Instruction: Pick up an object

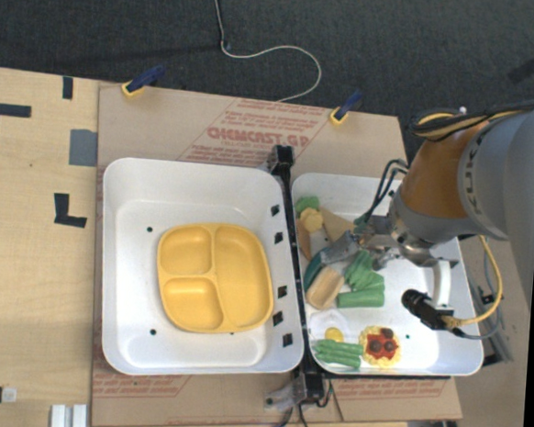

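The right bin [439, 360] holds a heap of toy food: green pieces [365, 278], a tan bread-like piece [325, 286], a pale yellow piece [311, 221], a green bean pod [338, 354] and a small pizza slice [380, 345]. My gripper [361, 246] reaches in from the right and hangs low over the heap, just above the green pieces. Its grey fingers point left toward a grey-brown item [335, 251]. I see nothing clearly held.
The left bin [127, 243] holds a yellow divided plate [214, 277]. A black divider [287, 246] runs between the bins. The arm's orange band [435, 180] and grey body loom over the right bin's far right side. A cable [475, 316] loops there.
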Motion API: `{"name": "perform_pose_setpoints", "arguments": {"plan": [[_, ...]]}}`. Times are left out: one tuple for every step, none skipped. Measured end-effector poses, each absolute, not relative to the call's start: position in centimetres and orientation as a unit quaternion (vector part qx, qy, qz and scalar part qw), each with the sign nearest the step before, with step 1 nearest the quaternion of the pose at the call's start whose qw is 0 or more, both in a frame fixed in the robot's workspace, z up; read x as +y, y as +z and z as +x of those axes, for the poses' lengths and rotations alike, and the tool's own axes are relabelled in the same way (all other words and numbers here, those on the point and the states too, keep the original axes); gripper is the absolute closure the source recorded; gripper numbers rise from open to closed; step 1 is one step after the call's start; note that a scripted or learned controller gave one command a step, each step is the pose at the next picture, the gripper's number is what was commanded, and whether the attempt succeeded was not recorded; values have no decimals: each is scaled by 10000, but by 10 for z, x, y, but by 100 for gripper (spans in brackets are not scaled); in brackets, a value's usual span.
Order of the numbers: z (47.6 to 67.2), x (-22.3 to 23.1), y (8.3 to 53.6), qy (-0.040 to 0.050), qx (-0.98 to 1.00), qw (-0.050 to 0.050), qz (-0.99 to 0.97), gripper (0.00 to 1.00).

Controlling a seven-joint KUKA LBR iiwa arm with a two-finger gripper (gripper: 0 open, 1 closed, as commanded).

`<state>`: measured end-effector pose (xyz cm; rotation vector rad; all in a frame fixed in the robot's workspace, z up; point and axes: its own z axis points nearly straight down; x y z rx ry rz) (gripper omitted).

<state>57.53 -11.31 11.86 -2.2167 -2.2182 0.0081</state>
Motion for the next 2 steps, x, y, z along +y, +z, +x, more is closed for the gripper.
{"name": "perform_pose_setpoints", "arguments": {"plan": [[579, -112, 90, -31, -7075, -27, -7067, 0], [582, -112, 105, -62, -7078, -64, -7063, 100]]}}
